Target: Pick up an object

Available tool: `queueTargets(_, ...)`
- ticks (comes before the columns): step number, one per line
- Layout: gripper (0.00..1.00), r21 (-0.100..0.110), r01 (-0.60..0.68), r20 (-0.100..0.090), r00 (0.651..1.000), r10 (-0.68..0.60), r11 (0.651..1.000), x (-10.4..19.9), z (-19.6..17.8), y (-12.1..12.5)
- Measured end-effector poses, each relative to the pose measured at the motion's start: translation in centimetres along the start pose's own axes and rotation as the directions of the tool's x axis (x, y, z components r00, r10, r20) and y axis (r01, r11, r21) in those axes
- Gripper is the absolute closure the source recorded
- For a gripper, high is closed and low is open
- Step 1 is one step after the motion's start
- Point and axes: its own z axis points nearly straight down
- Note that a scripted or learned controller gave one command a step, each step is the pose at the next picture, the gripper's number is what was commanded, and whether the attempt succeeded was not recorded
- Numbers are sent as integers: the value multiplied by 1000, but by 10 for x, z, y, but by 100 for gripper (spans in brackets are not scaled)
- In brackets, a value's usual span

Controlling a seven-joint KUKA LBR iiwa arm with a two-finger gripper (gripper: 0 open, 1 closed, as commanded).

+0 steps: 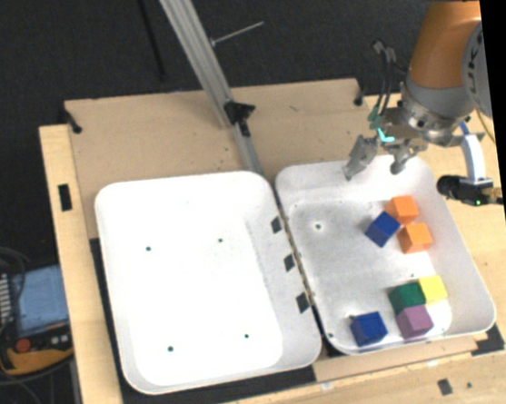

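**Pincer open above the right bin's far edge**

Here you see the arm (442, 45) reaching in from the right, its pincer (377, 162) hanging over the far rim of the right bin (333, 260). Its two fingers (355, 162) stand spread apart with nothing between them, so the pincer is open and holds no block.

All the blocks lie in the right bin, toward its right side. Nearest the pincer is an upper group: an orange block (405, 208), a blue block (383, 229) just left of and below it, and a second orange block (415, 238) right beneath the first. You can see these three sit close together, the blue one tilted on the bin floor.

Along the near edge lies a second group: a green block (406, 296) touching a yellow block (432, 289), a purple block (415, 320) just below the green one, and another blue block (368, 329) a little to the left, apart from the rest.

The left bin (194, 277) sits beside the right one on the counter (162, 134).
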Motion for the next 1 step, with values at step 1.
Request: queueTargets(1, 0, -4, 2, 4, 1000, -2, 1000, -1, -3, 1)
